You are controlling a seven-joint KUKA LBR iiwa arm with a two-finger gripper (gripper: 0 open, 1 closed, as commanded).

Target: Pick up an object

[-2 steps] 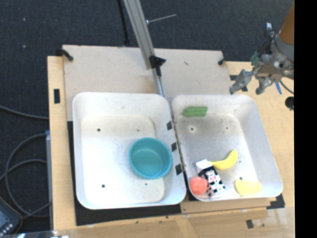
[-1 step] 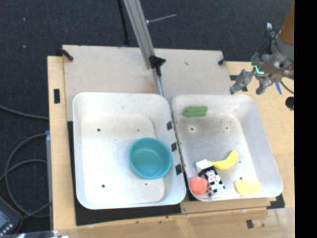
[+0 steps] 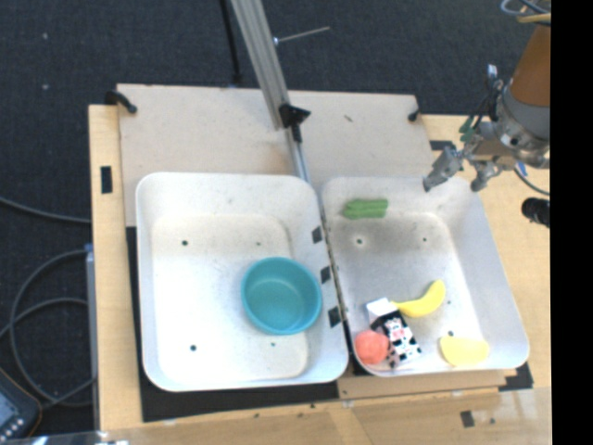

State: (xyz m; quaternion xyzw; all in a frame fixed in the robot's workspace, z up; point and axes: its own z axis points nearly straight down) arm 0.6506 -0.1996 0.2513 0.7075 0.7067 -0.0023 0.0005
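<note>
Yellow, smooth and likely light, the banana (image 3: pixel 422 299) lies near the right bin's (image 3: pixel 482 239) front edge; pinch its middle. The gripper (image 3: pixel 460 171) hangs spread, empty, over that bin's back-right corner.

Single fixed camera: overhead, slanted downward, set well back, framing both bins (image 3: pixel 232 188) (arm (image 3: pixel 530 82) entering at right).

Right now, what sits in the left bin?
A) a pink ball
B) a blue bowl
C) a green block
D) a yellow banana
B: the blue bowl stands alone in the left bin, while the other items lie in the right bin.
</note>
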